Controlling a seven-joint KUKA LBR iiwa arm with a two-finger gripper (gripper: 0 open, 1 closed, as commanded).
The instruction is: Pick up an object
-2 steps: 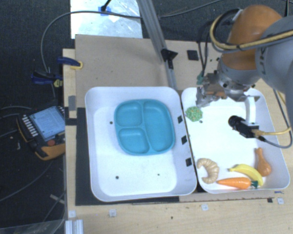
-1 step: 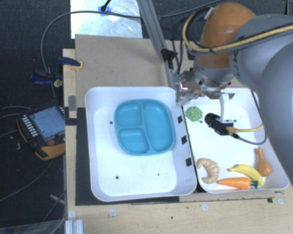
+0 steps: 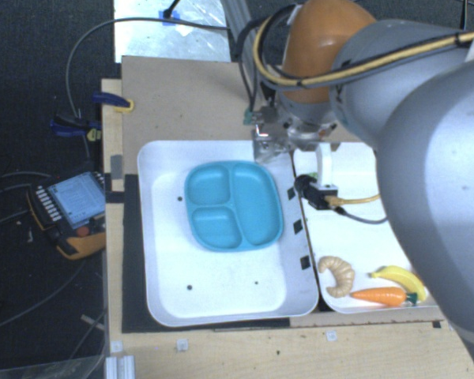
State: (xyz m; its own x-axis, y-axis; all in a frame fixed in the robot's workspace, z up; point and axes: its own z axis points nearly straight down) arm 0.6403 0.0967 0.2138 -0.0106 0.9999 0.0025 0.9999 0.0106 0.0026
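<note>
Not yet picked: gripper [image 3: 272, 144] near far edge between bins, finger state impossible to tell, nothing seen held; croissant [image 3: 337, 275], carrot [image 3: 378, 296], banana [image 3: 399, 279] at right bin [image 3: 347, 212] near edge, blue divided plate [image 3: 233, 205] in left bin [image 3: 221, 290].

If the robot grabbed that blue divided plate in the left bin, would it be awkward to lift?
Probably a little. The blue plate lies flat on the left bin, so its low rim likely offers fingers little to catch. It looks like rigid moulded plastic, so it should stay stiff and seem light. Gripped at one edge, it might tilt.
</note>
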